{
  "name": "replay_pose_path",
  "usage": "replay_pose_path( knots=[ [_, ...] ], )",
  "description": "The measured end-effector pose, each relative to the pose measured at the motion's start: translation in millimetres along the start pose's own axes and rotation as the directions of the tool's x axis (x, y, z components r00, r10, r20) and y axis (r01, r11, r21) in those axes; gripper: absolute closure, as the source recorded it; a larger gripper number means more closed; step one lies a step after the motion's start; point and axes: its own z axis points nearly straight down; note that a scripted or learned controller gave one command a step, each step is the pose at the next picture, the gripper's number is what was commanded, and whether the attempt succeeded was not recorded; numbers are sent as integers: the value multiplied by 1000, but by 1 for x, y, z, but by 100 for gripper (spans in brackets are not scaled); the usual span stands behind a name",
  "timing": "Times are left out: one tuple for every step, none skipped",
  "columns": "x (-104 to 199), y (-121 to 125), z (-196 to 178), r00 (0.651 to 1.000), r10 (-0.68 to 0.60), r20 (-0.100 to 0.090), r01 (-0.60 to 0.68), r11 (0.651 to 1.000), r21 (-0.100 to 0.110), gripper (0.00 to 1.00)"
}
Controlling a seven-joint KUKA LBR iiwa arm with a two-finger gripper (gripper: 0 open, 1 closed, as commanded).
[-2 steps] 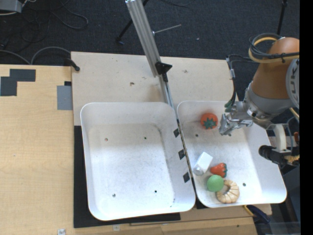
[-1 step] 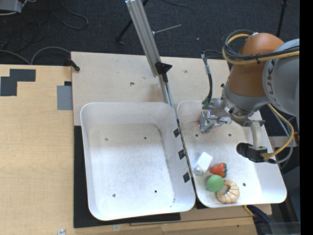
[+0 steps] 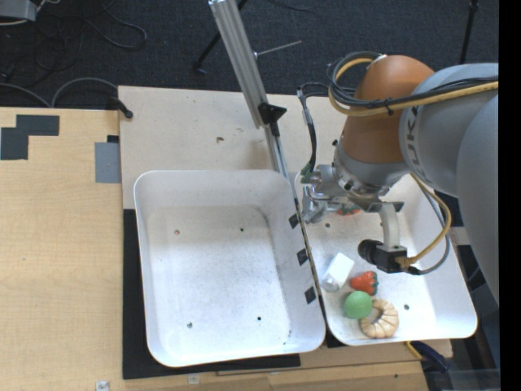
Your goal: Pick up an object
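The arm [image 3: 423, 129] reaches down into the right bin [image 3: 444, 312], its orange band just above the wrist. The claw [image 3: 319, 206] sits low at the far left part of that bin, close against the wall shared with the left bin [image 3: 220, 267]. Its tips are hidden among the metal of the wrist, so whether it is open or closed, or has hold of anything, cannot be told. A small patch of red shows just to the right of the claw, perhaps another object, but the view is too poor to be sure.

The loose things lie together toward the near side of the right bin, apart from the claw. A white block [image 3: 337, 270] is nearest to it. Just right of the block is a red piece [image 3: 365, 282]. Below those rests a green ball [image 3: 356, 305], touching a tan ring-shaped thing [image 3: 380, 318] on its right. Both bins stand on the tabletop [image 3: 57, 243].
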Motion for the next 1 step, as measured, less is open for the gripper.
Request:
replay_pose_path(
  knots=[
    [50,15,0,1000,0,1,0,1000,-2,100]
  ],
)
